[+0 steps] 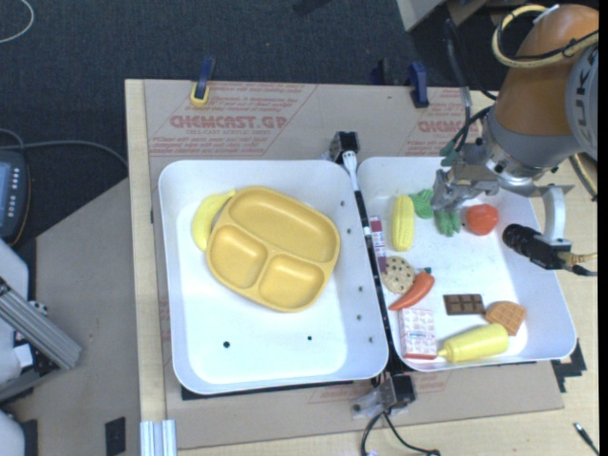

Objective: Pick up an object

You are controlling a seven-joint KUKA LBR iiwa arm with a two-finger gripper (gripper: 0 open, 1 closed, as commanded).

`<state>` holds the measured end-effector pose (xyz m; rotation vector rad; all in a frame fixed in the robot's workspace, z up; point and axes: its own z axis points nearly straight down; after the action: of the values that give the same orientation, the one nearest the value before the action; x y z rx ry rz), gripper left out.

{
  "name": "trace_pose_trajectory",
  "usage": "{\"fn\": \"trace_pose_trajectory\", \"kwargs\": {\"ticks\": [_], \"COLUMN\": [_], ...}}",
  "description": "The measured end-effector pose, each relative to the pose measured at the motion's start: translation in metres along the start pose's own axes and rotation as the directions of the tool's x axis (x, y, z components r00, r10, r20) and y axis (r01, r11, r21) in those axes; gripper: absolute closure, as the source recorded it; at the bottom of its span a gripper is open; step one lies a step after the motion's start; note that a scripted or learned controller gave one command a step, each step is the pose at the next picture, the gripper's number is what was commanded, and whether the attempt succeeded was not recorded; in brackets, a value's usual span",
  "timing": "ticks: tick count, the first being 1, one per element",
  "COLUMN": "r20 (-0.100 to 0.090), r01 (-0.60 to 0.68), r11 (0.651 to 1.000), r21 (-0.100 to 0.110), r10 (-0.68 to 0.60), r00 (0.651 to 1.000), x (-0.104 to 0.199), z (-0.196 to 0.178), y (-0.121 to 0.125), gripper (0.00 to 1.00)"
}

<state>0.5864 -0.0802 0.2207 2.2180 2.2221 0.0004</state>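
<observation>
Several toys crowd my claw (454, 200), its finger state impossible to tell.
Green vegetable (446, 221) just beneath, tomato (483, 218) and corn (403, 221) flanking; descending, I could nudge neighbours or catch two. Carrot (413, 292) farther off.

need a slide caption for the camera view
KUKA arm's pincer hovering over a green toy vegetable in the right bin of play food; yellow divided tray in the left bin.

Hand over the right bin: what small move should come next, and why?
Probably a short straight descent. The hand sits above the green toy beside the red tomato and corn, with nothing seen between its fingers.
</observation>
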Motion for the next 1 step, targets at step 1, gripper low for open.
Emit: {"fn": "trace_pose_trajectory", "kwargs": {"ticks": [1], "r20": [0.000], "r01": [-0.002], "r11": [1.000], "r21": [-0.002], "r10": [0.002], "r00": [1.000], "x": [-0.0040], "z": [-0.0151], "y": [-0.0090], "gripper": [1.00]}}
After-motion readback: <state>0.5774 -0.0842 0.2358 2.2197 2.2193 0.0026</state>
